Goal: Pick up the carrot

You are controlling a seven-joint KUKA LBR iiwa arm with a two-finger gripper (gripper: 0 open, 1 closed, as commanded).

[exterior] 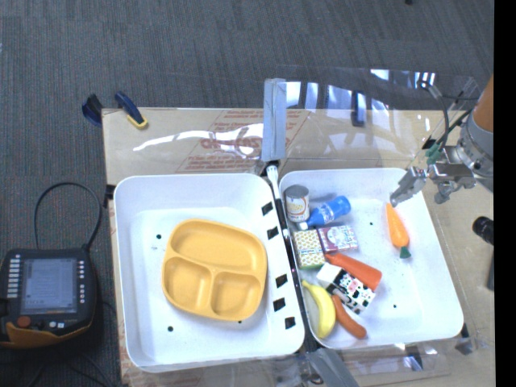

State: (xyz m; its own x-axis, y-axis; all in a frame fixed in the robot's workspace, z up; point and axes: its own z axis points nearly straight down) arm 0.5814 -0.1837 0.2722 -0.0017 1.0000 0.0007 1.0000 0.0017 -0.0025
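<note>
Grey arm (476, 147) reaching fr right, gripper (407, 185) above carrot (397, 229).

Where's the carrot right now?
The carrot lies in the right bin, near its right wall, just below the end effector and right of the small pink box.

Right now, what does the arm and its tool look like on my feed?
The arm enters at the right edge: grey body with an orange band. Its tool is grey metal with slim pale fingers, and dark cables with a small green fitting run along the wrist.
</note>
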